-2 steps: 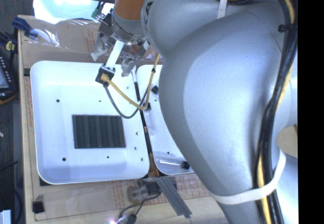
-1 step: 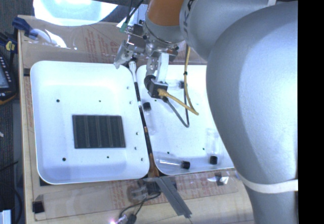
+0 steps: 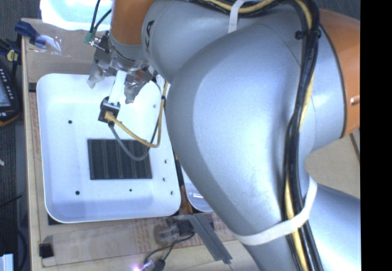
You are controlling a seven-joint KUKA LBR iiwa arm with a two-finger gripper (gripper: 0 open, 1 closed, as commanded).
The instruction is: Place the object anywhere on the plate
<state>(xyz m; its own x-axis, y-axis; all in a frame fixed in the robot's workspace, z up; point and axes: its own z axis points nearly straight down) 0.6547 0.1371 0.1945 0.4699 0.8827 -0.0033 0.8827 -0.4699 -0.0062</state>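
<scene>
**Arm blocks most of the right bin; hand over the left bin**

We see the grey arm [image 3: 245, 110] fill the middle and right of the view, its orange band [image 3: 131, 9] above the wrist near the top. The hand [image 3: 113, 83] hangs over the upper part of the left bin [image 3: 55, 141], its two fingers spread apart with nothing between them. A small black part with a yellow cable [image 3: 138, 135] dangles just below the hand. On the floor of the left bin lies a dark ribbed rectangle [image 3: 119, 159]; we cannot tell whether it is a plate or a grate. The right bin [image 3: 196, 199] shows as a sliver of white rim under the arm; its contents are hidden. We cannot pick out the object to be placed. The wooden tabletop [image 3: 110, 236] shows along the bottom edge, with some small hardware, too blurred to name.
</scene>
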